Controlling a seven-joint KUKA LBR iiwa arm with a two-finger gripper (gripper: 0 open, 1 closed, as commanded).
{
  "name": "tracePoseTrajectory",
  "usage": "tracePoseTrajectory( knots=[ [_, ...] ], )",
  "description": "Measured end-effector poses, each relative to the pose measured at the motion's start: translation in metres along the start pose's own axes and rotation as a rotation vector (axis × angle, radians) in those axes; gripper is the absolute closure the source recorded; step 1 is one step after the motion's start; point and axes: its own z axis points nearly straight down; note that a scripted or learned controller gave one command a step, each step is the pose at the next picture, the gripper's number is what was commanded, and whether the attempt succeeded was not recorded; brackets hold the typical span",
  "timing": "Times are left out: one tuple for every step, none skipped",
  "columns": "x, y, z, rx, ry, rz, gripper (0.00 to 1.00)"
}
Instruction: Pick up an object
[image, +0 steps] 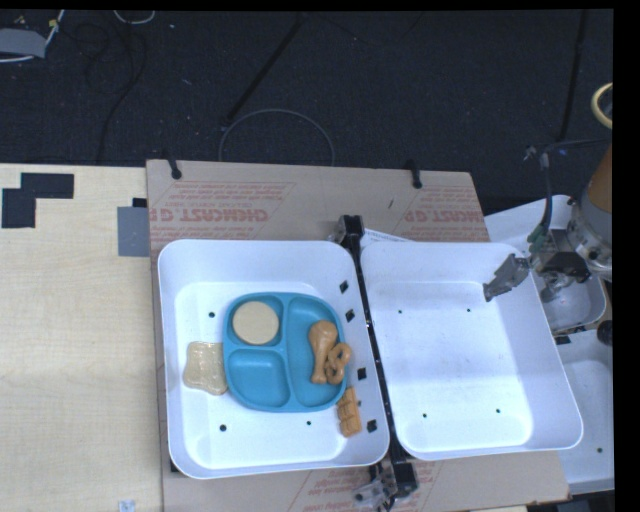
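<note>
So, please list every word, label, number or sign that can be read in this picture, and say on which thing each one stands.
"CHEMCAST GP", printed in red on the brown board behind the bins, twice, upside down, partly blurred, so the reading is uncertain.
Red print on the board's front edge below the left bin: too small and cut off to read.
Blue tray and food pieces: no text seen.

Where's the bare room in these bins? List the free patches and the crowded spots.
Free: the right bin's floor, from the centre divider to its right wall, where the tool hangs. Also the left bin's bottom strip. Crowded: the blue tray, with food pieces at its left and lower right.
</note>
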Motion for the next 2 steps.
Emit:
tracePoseTrajectory(
  knots=[
    [0.0,0.002,-0.007,-0.012,-0.002,-0.002,0.0],
    [-0.002,0.005,0.037,-0.008,-0.001,-0.002,0.0]
  ],
)
